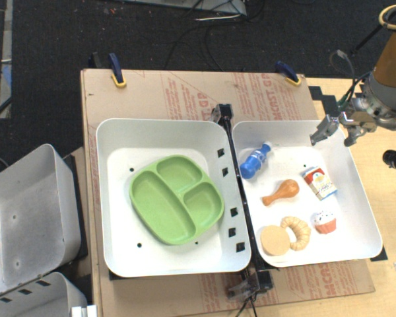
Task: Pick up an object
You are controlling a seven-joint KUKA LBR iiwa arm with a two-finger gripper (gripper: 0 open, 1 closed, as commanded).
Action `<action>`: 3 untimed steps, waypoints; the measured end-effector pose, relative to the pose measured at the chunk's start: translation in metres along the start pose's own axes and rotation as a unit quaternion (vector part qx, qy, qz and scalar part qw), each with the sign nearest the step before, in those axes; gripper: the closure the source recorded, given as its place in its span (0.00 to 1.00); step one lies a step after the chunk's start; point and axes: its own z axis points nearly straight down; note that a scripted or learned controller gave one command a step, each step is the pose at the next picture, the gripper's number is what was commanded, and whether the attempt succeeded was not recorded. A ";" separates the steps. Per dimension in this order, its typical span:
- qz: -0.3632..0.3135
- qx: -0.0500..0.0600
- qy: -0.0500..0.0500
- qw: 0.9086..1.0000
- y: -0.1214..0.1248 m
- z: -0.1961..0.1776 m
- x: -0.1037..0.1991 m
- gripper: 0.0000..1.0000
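Observation:
My gripper [336, 132] hangs over the far right corner of the right bin [366, 207], open, with nothing between its fingers. Below and left of it lie a blue bottle [253, 162], an orange toy drumstick [281, 192], a red and white carton [319, 182], a small cupcake toy [325, 222], a tan round cookie [274, 240] and a ring-shaped pastry [298, 232]. The carton is the nearest to the gripper.
The left bin [112, 177] holds a green divided plate [177, 198]. A black divider [237, 190] joins the two bins. A grey tub [26, 223] stands at the left off the bench. Blue clamps [117, 71] grip the far board edge.

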 end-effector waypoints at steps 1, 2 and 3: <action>-0.001 -0.006 -0.002 1.000 0.003 -0.007 0.001 0.00; -0.002 -0.004 -0.001 1.000 0.011 0.052 0.000 0.00; -0.003 -0.005 -0.001 1.000 0.016 0.096 0.003 0.00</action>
